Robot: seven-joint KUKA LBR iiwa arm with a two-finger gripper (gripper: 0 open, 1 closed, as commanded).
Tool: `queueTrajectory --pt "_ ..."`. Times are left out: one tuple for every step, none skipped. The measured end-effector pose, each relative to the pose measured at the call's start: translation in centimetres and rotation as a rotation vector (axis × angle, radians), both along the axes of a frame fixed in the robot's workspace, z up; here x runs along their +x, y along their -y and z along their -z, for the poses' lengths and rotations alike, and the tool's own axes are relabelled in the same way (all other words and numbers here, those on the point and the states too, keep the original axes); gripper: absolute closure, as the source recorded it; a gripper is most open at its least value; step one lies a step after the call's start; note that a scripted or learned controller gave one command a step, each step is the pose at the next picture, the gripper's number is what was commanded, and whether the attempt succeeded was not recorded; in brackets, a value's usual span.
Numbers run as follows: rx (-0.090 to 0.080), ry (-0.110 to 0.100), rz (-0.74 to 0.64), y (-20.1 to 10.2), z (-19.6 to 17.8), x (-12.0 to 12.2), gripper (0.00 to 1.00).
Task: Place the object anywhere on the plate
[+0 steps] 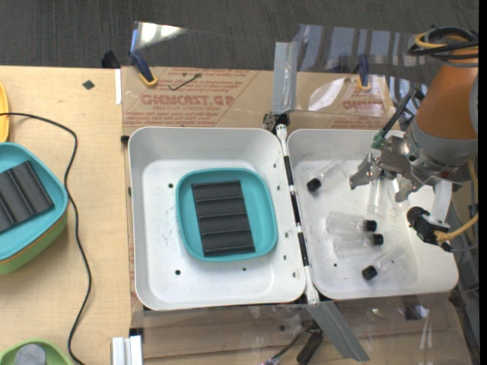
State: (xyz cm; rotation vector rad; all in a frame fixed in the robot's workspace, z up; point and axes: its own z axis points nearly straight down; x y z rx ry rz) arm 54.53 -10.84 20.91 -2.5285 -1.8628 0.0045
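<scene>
A teal plate [265, 213] with a black ridged insert lies in the middle of the left bin [152, 226]. Several clear vials with black caps lie in the right bin [327, 276]: one [319, 179] at the upper left, two [358, 223] [364, 241] side by side in the middle, and one [378, 268] near the front. My gripper [378, 187] hangs over the upper middle of the right bin, above the vials and to the right of the plate. I see no vial in it.
A stack of teal plates [27, 204] stands on the wooden table at the far left, with a black cable [76, 204] looping beside it. Cardboard [198, 97] lies behind the bins. The arm's orange band [449, 105] and hoses crowd the right bin's far right side.
</scene>
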Motion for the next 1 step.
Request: queueTrajectory --pt "-0.001 0.000 0.067 1.44 -10.22 -0.15 0.00"
